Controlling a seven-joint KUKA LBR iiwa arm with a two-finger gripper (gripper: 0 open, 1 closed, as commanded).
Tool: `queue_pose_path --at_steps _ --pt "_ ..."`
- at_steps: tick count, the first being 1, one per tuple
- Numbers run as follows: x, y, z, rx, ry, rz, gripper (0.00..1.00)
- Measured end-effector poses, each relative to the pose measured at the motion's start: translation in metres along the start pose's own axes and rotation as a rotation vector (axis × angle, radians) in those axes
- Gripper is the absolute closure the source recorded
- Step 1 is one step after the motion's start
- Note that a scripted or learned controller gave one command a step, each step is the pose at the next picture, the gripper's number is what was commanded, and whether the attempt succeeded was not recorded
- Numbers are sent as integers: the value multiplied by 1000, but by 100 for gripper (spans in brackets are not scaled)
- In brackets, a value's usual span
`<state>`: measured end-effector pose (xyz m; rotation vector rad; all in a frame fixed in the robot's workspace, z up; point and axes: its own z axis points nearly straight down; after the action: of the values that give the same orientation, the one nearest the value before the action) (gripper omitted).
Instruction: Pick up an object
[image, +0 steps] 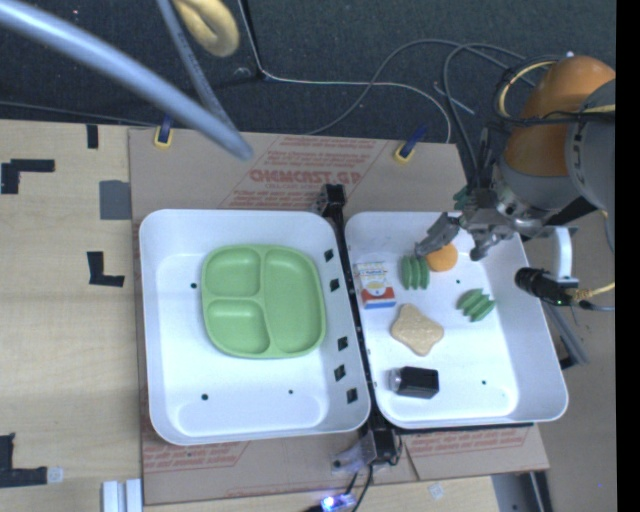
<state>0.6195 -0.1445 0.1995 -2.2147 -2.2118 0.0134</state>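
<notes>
Stock at this moment, task: pick up an object

Left bin (165, 300): one green divided plate (264, 300), lying flat near the middle. Nothing else of note in it.

Right bin (530, 370), six items, all resting on the floor of the bin:
- orange ball (443, 258), upper middle, partly under my end effector
- green ridged piece (415, 271), just left of the ball, touching or nearly touching it
- small carton (375, 283), red and white, by the left wall
- tan biscuit-shaped piece (416, 330), centre
- black block (415, 381), low in the bin
- green pod (476, 304), right of centre, apart from the rest

My end effector (464, 238): low over the upper part of the right bin, fingers spread, one prong reaching left toward the ball and one to the right. Released; nothing sits between the fingers. Whether the tips touch the bin floor, I cannot tell from this angle.

Progress, as I judge it:
- done: arm brought over the right bin, end effector lowered beside a candidate
- not done: closing on anything, lifting anything
- nearest candidate: the orange ball, with the green ridged piece crowding its left side
- every item lies in a bin, so the pick is wholly outstanding

Table (60, 300): carries both bins side by side
</notes>
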Motion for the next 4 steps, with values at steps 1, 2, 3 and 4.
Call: queue_pose_path --at_steps 1,2,3,4 --pt "0 3 -7 -13 -2 -3 0" --pt "4 5 37 -9 -3 -3 0" --pt "7 13 87 -8 -3 -4 0" --pt "7 15 112 -16 -3 -3 0"
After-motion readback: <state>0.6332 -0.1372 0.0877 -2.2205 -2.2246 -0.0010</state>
